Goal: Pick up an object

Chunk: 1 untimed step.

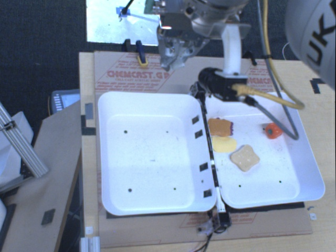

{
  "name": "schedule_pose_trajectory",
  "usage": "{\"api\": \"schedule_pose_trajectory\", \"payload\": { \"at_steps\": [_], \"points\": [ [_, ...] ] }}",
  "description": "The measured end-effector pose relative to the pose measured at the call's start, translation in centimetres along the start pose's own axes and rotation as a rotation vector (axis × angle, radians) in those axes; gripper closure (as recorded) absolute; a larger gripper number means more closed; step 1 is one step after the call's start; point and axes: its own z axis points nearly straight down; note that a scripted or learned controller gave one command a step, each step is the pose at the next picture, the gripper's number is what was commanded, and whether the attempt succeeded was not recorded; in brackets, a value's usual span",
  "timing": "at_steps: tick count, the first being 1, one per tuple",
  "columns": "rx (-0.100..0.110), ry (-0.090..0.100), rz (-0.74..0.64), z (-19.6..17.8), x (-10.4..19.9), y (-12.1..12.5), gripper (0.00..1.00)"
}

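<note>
Several small objects lie in the right white bin (304, 185). An orange-brown slab with a purple edge (220, 126) sits near the divider. Just below it is a flat yellow piece (224, 144), and a beige bread-like slice (244, 157) lies lower right of that. A small red-orange object (272, 130) rests alone toward the bin's right. My gripper (169, 62) hangs high over the bench's back edge, above the far rim of the left bin (152, 151) and well away from all the objects. Nothing is visible in it.
A black cable mount (218, 83) and grey hose (278, 114) reach over the right bin's back left corner. A blue and yellow clamp (140, 54) stands on the cardboard behind the left bin. Black clips (202, 151) line the divider between the bins.
</note>
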Motion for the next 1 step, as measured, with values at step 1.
{"api": "schedule_pose_trajectory", "payload": {
  "at_steps": [1],
  "points": [
    [0.001,0.0,-0.001,0.03,0.0,-0.01,0.0]
  ]
}}
